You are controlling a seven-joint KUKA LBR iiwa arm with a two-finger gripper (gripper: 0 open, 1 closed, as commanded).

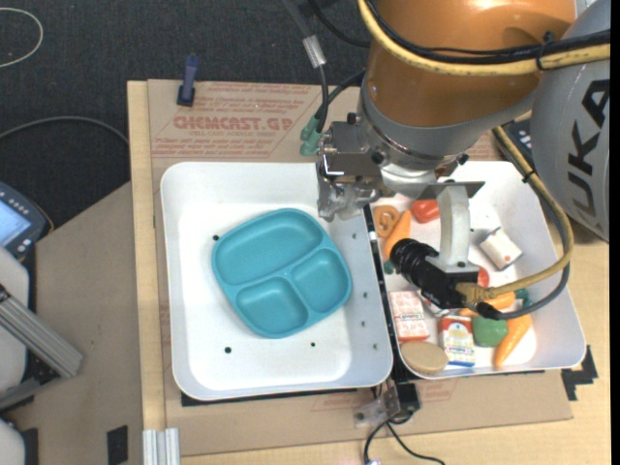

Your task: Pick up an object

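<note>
Your grey-and-orange arm (465, 56) is reaching in from the right and looming over the cardboard-covered counter (232, 116), which is carrying two shallow white bins side by side. The left bin (184, 279) is holding a teal divided plate (281, 271), which is lying flat near the middle and turned at a slant.

The right bin (554, 335) is holding the smaller pickings. The gripper (339, 200) is hanging over the strip where the two bins meet, just beside the plate's far right corner. From this angle you cannot tell how far open it is or whether it is gripping anything.

Along the right bin's near edge an orange carrot (513, 339) is leaning beside a green piece (490, 330). A small carton (457, 343) is touching a tan disc (423, 357), and a red-and-white packet (409, 316) is lying just behind them.

Farther back, a white block (501, 250) is sitting apart. An orange piece (387, 223) and a red piece (424, 209) are resting near the gripper. A blue clip (187, 80) is sitting on the counter's far left edge.
</note>
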